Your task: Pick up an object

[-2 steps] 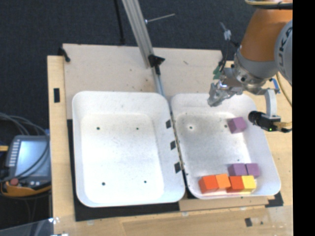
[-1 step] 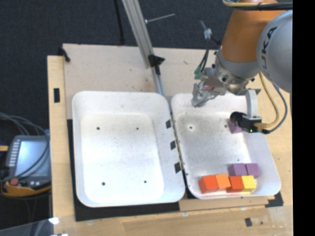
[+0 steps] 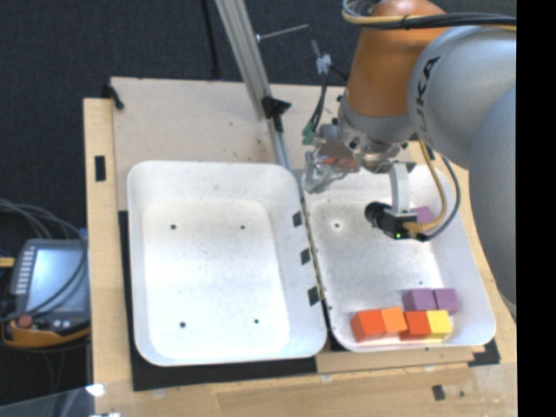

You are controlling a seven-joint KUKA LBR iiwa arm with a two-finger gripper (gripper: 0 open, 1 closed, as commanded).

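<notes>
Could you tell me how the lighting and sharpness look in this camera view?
Camera view: even, soft light; the two shallow white bins are bright but not blown out; the small coloured blocks are slightly soft-edged; the gripper is blurry; the dark floor lacks detail.

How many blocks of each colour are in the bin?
Blocks at the near edge of the right bin:
Orange blocks: 3
Yellow block: 1
Purple blocks: 2, side by side just behind the row
Total: 6

A small purple bit also shows beside the gripper; I cannot tell whether it is another block.
</notes>
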